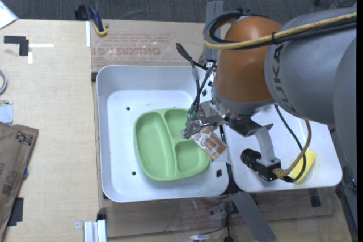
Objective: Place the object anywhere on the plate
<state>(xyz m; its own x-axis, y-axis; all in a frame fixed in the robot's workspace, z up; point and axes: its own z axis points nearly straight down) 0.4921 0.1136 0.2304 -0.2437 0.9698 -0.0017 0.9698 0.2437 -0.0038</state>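
Your arm (295, 48) takes up the right side of the view, grey casing with the orange band (247, 59) bulging over the seam between the two bins. Left of the wrist sits the left bin (113, 122), white and shallow. Right of and below the wrist lies the right bin (323, 170), mostly covered by the arm.

Just left of the tool, in the left bin, lies the green plate (164, 147), three compartments, its right rim under the fingers.

At the tool's lower right a yellow banana (303, 166) lies in the right bin, well apart from the tip.

The gripper (195, 127) hangs over the plate's right edge. A small brown-and-white packet (211, 144) sits directly under it, touching the tip, overlapping the plate's rim. You cannot tell how wide the gripper stands, nor whether it has the packet.
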